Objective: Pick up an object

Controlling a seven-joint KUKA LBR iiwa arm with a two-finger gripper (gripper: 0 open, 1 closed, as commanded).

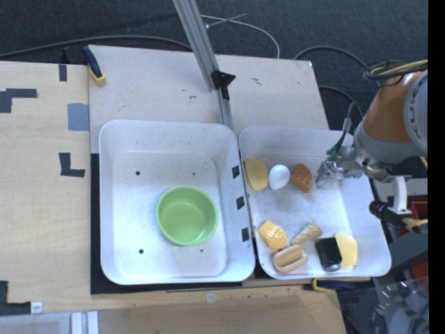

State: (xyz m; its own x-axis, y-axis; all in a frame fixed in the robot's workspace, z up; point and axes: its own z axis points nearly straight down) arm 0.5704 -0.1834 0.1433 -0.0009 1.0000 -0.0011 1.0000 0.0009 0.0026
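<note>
Green bowl left, pincer near the brown piece

Green bowl [186, 216] sits alone in the left bin [118, 145]. In the right bin [375, 256], yellow piece [256, 175], white egg [279, 177] and brown piece [302, 177] lie together. Pincer [328, 175] hovers just beside the brown piece, grasping nothing; its opening I cannot tell. Approach step, I judge; next it must descend precisely, the egg crowds.

No lettering, label, brand name or number can be read anywhere on the worktop [160, 82], on either white bin [111, 186], or on the small items lying in them. Dark tape strips [69, 164] on the wooden surface at the left form angular marks, but they spell no legible character or sign.
</note>
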